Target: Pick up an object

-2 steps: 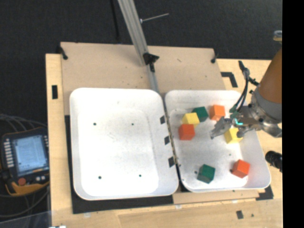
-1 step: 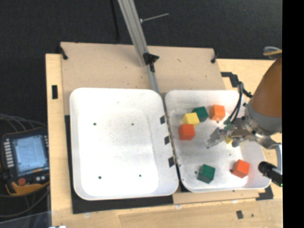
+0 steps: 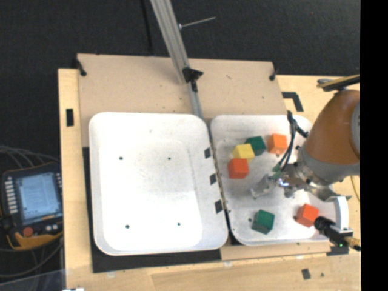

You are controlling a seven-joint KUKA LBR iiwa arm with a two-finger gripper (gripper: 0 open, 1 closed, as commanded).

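Observation:
The right bin (image 3: pixel 242 238) holds several blocks. A yellow block (image 3: pixel 244 151), a dark green block (image 3: pixel 256 144) and an orange block (image 3: pixel 278 142) sit near its far side, with a red-orange block (image 3: pixel 238 167) just in front of the yellow one. Another green block (image 3: pixel 263 220) and a red-orange block (image 3: pixel 307 214) lie near the front edge. My gripper (image 3: pixel 265 187) hangs low over the middle of this bin, between the two groups, touching none of them. Nothing shows in its grasp.
The left bin (image 3: pixel 103 162) lies beside the right one, with a divider edge and small clips between them. A slanted metal rail (image 3: pixel 173 35) rises from behind the bins. A control pendant (image 3: pixel 33 199) sits off the bench at left.

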